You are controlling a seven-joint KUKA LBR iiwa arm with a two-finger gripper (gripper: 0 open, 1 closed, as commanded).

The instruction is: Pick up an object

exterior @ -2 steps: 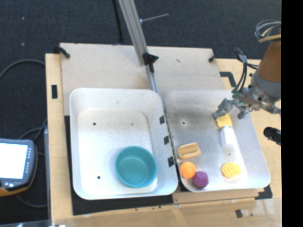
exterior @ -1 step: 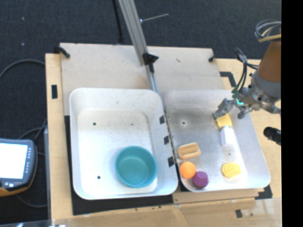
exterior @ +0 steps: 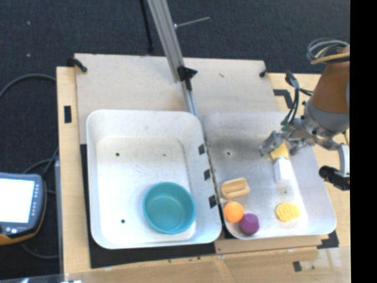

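camera view: a kuka arm (exterior: 330,96), grey with an orange band above the wrist, reaches in from the right and hangs over the upper part of the right white bin (exterior: 235,134). its two-finger gripper (exterior: 281,148) sits low over the bin floor with a small yellow object (exterior: 280,152) at its tip, the metal fingers (exterior: 271,143) splayed to either side of it; whether the yellow piece is truly clamped or merely lies beneath the tool cannot be told from this angle. just below the gripper, a white bottle-shaped object (exterior: 284,171) lies lengthwise on the bin floor, its upper end touching or nearly touching the yellow piece.

lower in the same bin, a tan bread-like block (exterior: 235,188) rests near the left wall. an orange ball (exterior: 234,211) and a purple ball (exterior: 250,223) sit side by side, touching, in the bottom left corner. a pale yellow ridged object (exterior: 287,211) lies apart from them near the bottom right.

the left white bin (exterior: 118,134) holds a teal bowl (exterior: 169,207), upright, in its lower right quarter. both bins rest on a light wooden bench (exterior: 129,75). a slanted metal rail (exterior: 168,31) runs down from the top edge to the gap between the bins. a tablet-like screen (exterior: 17,205) sits at the left edge, off the bench.
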